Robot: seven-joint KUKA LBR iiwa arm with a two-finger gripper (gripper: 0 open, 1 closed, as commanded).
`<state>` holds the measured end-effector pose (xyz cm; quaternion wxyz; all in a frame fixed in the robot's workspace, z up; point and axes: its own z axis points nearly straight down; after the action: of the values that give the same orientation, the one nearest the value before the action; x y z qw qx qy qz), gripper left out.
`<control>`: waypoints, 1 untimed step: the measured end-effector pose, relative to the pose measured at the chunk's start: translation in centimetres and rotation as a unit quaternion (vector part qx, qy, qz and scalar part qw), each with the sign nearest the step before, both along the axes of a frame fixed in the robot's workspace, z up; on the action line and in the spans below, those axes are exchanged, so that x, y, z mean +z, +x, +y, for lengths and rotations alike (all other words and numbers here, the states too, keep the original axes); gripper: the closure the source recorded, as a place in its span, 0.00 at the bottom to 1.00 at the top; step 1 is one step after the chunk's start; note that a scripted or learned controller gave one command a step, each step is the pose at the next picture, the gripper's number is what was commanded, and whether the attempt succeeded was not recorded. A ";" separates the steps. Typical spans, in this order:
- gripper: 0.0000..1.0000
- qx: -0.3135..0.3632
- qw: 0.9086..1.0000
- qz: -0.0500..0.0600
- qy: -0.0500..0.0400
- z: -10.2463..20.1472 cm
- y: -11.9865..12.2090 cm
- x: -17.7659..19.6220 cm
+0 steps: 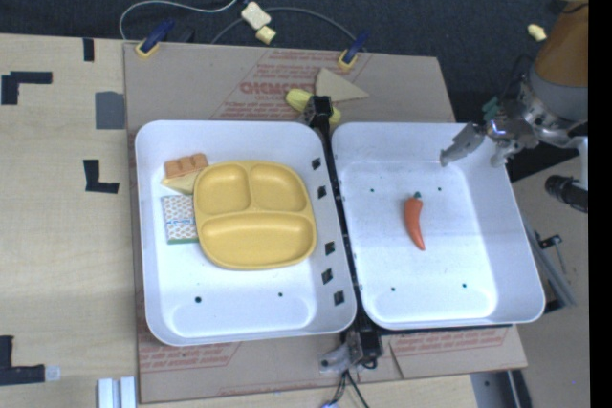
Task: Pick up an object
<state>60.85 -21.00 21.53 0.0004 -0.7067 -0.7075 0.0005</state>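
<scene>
An orange toy carrot (pixel 414 222) with a small green top lies near the middle of the right bin (pixel 382 301), pointing toward the front. My gripper (pixel 475 144) hangs over that bin's far right corner, well apart from the carrot and up to its right. One grey finger (pixel 461 146) reaches left over the bin's back rim. Nothing shows between the fingers.
The left bin (pixel 239 301) holds a yellow divided plate (pixel 254 213), a brown toy bread slice (pixel 185 167) and a small patterned block (pixel 178 218) by its left side. Clips and cables lie on the cardboard behind the bins. The arm's orange band (pixel 564 53) is at the right edge.
</scene>
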 end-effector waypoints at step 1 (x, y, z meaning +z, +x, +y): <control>0.00 0.001 1.000 0.004 0.002 5.0 -2.5 -8.2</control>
<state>58.37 -16.00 13.33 0.0051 -0.7058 -0.7084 0.0021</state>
